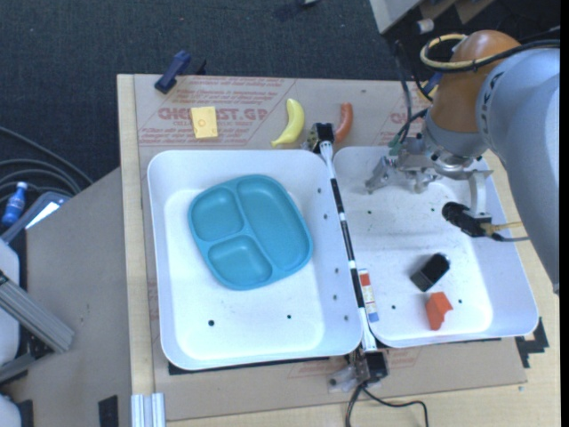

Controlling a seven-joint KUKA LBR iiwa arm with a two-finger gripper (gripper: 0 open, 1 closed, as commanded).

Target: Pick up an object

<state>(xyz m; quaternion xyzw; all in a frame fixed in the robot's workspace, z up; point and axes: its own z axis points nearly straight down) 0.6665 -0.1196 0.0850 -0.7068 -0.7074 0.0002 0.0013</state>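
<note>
- The grey arm [529,105] comes in from the right edge; its orange band [471,65] sits above the wrist, over the far end of the right bin [396,256]
- The gripper [396,183] points down at the far left part of the right bin; its two fingers [374,183] stand apart, with bare white floor between them and nothing clamped
- A black block [431,271] lies on the floor of the right bin, toward its near right side, well apart from the gripper; it lies at a slant to the bin's walls
- An orange block [438,310] lies just beside the black block, on the side nearer the camera, close to the bin's near rim; the two do not seem to touch
- The left bin [178,292] holds a blue divided plate [249,231] with three compartments; it lies flat in the middle of the bin, turned at a slant
- Both bins rest side by side on a brown board [133,283]; a thin dark strip [339,212] runs along the seam between them
- On the board behind the bins lie a yellow banana [289,123] and, just to its right, a small orange-red piece [343,123]; farther left is a yellow square [204,124]
- A dark blue thing [173,71] sits at the board's far left corner, partly over the edge
</note>
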